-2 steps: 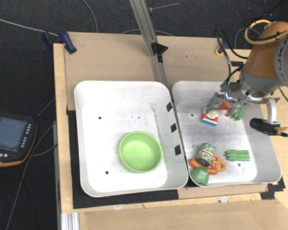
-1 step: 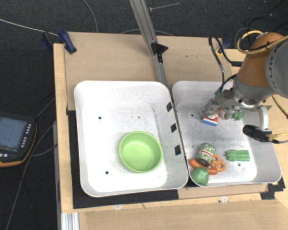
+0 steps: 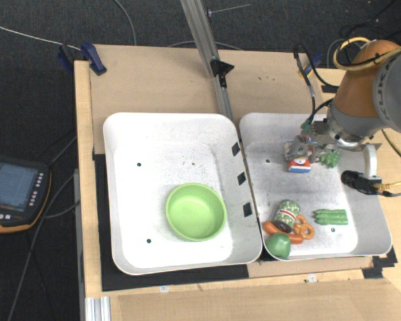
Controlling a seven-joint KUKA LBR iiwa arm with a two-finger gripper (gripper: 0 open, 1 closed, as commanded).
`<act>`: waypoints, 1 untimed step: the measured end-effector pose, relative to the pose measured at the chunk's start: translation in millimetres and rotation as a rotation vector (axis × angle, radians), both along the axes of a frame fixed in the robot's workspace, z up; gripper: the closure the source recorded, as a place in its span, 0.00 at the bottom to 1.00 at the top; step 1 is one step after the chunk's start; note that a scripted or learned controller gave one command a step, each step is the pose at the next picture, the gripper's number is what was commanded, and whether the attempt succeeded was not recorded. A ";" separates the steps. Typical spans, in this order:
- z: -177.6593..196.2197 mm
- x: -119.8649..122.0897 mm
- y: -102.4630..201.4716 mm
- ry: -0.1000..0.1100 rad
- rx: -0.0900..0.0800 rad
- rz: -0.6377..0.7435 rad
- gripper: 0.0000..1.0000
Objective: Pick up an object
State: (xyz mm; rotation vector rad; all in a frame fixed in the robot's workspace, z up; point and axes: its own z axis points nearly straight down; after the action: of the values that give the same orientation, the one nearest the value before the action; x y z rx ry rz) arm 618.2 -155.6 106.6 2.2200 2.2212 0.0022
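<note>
1. The arm point(image 3: 371, 85) enters from the upper right of the frame, its orange band above a grey wrist, and reaches down over the upper part of the right bin point(image 3: 271, 136).
2. The tool point(image 3: 306, 151) sits low over that bin, right at a small object point(image 3: 299, 165) that shows a blue top, a white middle and a red base.
3. The small object lies on the bin floor in the upper middle of the right bin; it looks blocky, though at this size its exact form is hard to make out.
4. The tool's own state cannot be told from this slant, since the metal parts and the small object blur together.
5. Just to the right of the tool is a small green piece point(image 3: 330, 158), close under the wrist.
6. Lower in the right bin lies a ridged green item point(image 3: 330, 216), flat on the floor, well apart from the tool.
7. At the lower left corner of the right bin is a cluster: a green and white patterned can point(image 3: 287, 212), orange rings point(image 3: 301, 231) touching it, and a round green fruit point(image 3: 278, 245) against the rim.
8. The left bin point(image 3: 160, 146) holds a light green bowl point(image 3: 196, 211), upright, in its lower right part.
9. Both bins rest side by side on the pale wooden worktop point(image 3: 154, 79).
10. At the left edge of the frame, off the worktop, is a handheld control pad point(image 3: 13, 191) with a screen.
</note>
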 end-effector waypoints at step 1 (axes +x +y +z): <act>52.9 10.9 3.0 -0.003 -0.001 0.000 1.00</act>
State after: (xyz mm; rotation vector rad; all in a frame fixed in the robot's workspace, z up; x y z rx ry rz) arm 629.1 -152.6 159.4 2.2178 2.2193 0.0047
